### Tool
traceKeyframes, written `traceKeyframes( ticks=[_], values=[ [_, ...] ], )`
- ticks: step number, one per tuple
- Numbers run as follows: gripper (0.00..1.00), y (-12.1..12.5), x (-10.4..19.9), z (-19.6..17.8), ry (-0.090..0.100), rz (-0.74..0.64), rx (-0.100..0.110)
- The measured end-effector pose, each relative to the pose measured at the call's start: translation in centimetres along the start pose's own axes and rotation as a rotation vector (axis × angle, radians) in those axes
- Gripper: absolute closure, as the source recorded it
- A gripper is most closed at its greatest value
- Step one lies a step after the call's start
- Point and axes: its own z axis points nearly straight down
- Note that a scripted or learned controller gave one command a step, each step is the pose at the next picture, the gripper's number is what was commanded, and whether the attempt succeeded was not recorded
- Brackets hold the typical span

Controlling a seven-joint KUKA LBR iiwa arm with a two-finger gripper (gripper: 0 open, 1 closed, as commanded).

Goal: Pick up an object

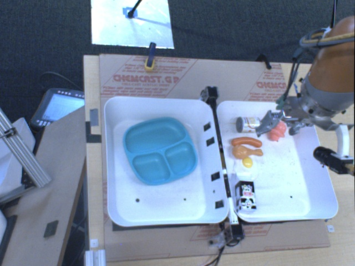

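With the gripper (pixel 272 122) at the frame's centre right, finger state indeterminable, centre it over the pink object (pixel 278 131) before closing, clear of the can (pixel 247 124).

Red block lettering printed on the brown cardboard sheet (pixel 183 73) under the two white bins (pixel 166 107) appears to read "CHEMCAST GP", just behind the left bin's far rim. A similar red imprint repeats behind the right bin, partly hidden, too cut off to read.
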Motion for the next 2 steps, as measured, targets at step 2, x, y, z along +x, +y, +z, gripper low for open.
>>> traceKeyframes(
  ticks=[2],
  values=[
    [0.00,0.5,0.6,3.8,-0.001,-0.001,-0.009]
  ],
)
